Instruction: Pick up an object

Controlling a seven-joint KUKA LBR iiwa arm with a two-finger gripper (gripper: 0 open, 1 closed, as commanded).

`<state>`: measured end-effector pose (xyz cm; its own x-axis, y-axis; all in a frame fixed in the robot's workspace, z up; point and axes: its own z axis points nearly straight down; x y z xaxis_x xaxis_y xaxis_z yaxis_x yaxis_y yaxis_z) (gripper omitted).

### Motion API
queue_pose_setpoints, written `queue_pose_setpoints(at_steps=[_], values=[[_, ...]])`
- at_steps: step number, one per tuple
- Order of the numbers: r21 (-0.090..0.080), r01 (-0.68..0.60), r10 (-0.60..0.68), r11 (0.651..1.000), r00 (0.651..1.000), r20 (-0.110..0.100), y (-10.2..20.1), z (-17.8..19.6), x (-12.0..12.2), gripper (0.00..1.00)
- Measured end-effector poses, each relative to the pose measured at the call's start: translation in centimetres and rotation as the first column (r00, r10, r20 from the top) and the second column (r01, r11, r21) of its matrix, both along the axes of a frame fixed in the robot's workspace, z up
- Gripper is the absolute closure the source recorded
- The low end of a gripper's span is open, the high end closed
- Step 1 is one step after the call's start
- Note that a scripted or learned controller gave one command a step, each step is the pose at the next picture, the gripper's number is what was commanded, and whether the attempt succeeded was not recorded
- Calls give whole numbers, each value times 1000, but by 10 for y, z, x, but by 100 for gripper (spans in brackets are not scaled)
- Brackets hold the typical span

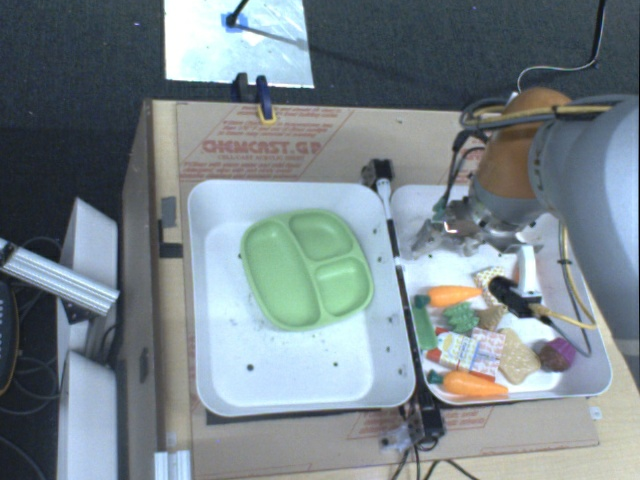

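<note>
Camera view: we hover our gripper (447,230) over the right bin's (600,373) far left corner; whether it's wide or narrow we cannot tell. Toy carrot (452,295) lies mid-bin, near its left wall.

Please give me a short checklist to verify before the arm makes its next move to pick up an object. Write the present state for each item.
1. Objects available in the right bin: ok; two carrots, a purple piece and others lie there.
2. Gripper above the right bin: ok, over its upper part.
3. Gripper open or shut: cannot tell.
4. Object already held: cannot tell.
5. Target stands apart from neighbours: not ok; the toys lie crowded together.
6. Green tray out of the way: ok, in the left bin.
</note>
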<state>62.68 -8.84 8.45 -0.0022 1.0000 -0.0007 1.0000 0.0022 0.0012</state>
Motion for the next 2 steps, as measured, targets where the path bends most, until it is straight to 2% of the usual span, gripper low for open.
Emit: queue_pose_setpoints(at_steps=[1,2], values=[[0,-2,2,1000,1000,2,5,1,43,0],[-1,-6,6,1000,1000,5,5,12,44,100]])
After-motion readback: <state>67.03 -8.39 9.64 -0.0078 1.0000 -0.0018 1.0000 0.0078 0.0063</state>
